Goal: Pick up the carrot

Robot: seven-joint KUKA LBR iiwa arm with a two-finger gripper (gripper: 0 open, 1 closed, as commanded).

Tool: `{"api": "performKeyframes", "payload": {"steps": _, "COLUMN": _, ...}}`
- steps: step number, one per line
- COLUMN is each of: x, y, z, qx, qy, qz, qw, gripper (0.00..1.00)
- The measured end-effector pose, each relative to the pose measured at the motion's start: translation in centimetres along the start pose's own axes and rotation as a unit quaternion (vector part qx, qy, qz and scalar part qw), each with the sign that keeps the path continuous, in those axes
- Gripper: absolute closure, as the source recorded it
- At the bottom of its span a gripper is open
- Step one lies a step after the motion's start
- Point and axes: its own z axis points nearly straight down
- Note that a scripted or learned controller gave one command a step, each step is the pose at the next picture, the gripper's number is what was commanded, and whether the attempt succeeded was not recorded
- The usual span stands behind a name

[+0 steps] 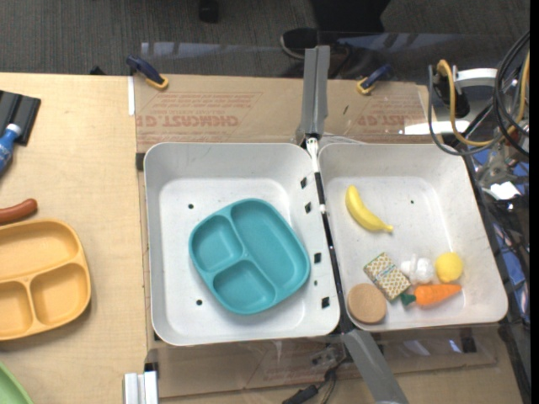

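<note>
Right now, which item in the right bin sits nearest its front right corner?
The carrot: orange with a green top, lying flat along the front wall. The lemon sits just behind it; the banana lies farther back.

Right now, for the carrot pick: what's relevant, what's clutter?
Relevant:
carrot, right bin

Clutter:
banana, lemon, patterned block, round cookie, small white item, teal divided plate in left bin, orange tray on the bench
</note>
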Motion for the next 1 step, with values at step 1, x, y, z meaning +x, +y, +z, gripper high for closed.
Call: {"api": "performKeyframes", "payload": {"steps": 1, "x": 2.07, "y": -2.46, "z": 6.72, "qx": 0.001, "qy": -0.002, "qz": -0.052, "qw": 0.9986, "gripper": 1.00}}
